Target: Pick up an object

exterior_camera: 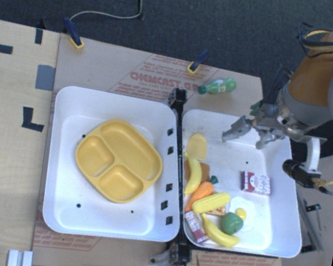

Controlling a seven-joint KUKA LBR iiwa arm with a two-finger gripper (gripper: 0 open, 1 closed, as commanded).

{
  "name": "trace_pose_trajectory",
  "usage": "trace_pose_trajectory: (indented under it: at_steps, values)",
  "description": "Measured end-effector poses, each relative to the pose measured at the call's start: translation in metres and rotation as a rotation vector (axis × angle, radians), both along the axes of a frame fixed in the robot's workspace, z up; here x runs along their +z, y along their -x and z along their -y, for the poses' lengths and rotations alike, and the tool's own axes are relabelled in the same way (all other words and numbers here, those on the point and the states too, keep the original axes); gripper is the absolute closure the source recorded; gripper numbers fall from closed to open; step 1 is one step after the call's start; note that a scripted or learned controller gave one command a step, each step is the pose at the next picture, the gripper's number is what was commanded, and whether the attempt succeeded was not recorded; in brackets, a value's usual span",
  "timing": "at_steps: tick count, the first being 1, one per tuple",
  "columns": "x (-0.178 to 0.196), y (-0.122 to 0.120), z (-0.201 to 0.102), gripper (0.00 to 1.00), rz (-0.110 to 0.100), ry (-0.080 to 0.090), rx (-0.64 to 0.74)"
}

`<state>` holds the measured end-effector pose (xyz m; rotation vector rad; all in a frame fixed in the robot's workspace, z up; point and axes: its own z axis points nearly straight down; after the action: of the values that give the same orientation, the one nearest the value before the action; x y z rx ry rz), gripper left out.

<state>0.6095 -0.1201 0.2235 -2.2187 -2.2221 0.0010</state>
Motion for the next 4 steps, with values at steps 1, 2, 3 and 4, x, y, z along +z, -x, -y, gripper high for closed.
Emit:
trace_pose_trajectory:
  at_steps: [1, 2, 3, 4]
  values:
    - [-0.135, 0.069, 0.013, 0.0, 0.001, 0.0, -0.002]
    - [-0.137, 0.018, -0.018, 0.0, 0.008, 0.003, 0.0]
    - [-0.138, -0.048, -0.02, 0.0, 0.005, 0.002, 0.0]
    - [-0.126, -0.049, -0.02, 1.0, 0.008, 0.003, 0.001]
